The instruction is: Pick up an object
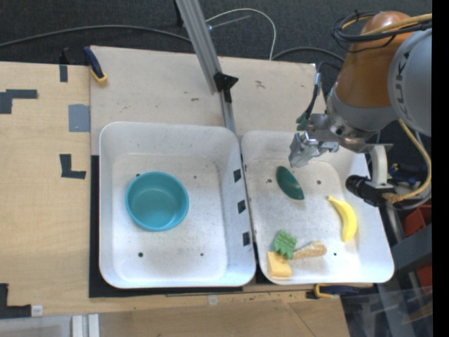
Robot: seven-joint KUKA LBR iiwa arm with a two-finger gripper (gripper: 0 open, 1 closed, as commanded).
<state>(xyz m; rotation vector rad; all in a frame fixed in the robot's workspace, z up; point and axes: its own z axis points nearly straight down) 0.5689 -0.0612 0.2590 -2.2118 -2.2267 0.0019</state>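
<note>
Camera view, looking down on the desk [161,97]. Two white bins sit side by side: left bin [112,188], right bin [372,258].

Left bin contents: one teal bowl [157,201], upright, left of the bin's centre.

Right bin contents: dark green oval object [289,183] in the upper middle; yellow banana [344,217] to its lower right, well apart; green leafy toy [284,243], yellow block [279,265] and tan stick-shaped piece [309,250] clustered near the front edge.

Arm enters from the right. The hand [303,149] hangs over the right bin's upper part. The green oval lies just below and slightly left of it. Nothing seen between the fingers; how far they are spread cannot be told.
</note>
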